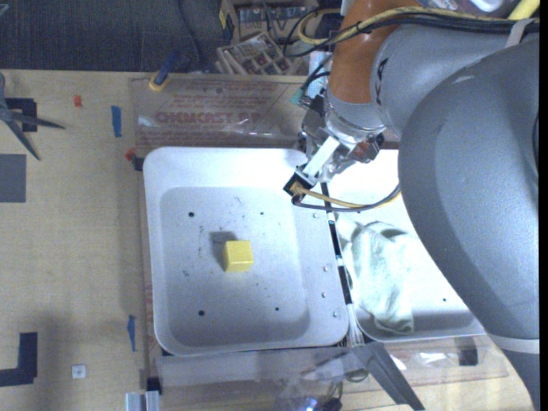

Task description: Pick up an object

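Camera view looks down on my two white bins. The yellow block [239,256], the only thing in the left bin [155,229], sits flat at abt the centre of the bin floor w/ a small shadow on its far-left side, well apart from all four walls. The floor around it has a few dark specks, nothing touching the block. My gripper [344,148] hangs over the far end of the seam where the two bins meet, by the left bin's far right corner, well apart from the block and w/ nothing seen in it. Can't tell from this angle whether it's open or closed, since the wrist hides the business end. My arm [462,144] comes in from the right, grey w/ the orange band [364,32] above the wrist, and covers most of the right bin [445,319]. In the right bin a crumpled pale cloth [381,274] lies just beside the left wall, stretching from mid-bin toward the near edge. Beyond the left bin's far edge a clear printed plastic sheet [214,114] lies on the bench [68,229]
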You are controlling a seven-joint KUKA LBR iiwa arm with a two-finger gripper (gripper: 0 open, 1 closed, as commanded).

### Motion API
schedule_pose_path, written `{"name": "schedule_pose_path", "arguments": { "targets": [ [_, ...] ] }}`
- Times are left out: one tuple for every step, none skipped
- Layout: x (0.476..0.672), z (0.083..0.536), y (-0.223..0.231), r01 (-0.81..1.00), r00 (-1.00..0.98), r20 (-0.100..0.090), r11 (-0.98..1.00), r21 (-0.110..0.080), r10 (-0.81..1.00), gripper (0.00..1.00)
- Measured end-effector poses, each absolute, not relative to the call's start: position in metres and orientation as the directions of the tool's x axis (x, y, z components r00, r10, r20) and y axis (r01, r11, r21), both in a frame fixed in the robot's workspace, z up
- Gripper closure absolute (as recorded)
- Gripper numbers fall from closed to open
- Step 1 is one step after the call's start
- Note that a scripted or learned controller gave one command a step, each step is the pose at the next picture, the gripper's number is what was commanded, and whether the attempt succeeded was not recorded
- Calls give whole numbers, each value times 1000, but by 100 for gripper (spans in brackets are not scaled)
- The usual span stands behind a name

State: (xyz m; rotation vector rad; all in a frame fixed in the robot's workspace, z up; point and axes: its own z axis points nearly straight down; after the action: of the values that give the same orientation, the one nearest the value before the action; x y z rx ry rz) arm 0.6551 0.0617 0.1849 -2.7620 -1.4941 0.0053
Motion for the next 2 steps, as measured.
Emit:
{"name": "schedule_pose_path", "arguments": {
  "targets": [
    [624, 227, 0, 873, 488, -2, -488, -3, 873, 100],
    [602, 184, 12, 717, 697, -3, -697, -5, 717, 100]
  ]
}}
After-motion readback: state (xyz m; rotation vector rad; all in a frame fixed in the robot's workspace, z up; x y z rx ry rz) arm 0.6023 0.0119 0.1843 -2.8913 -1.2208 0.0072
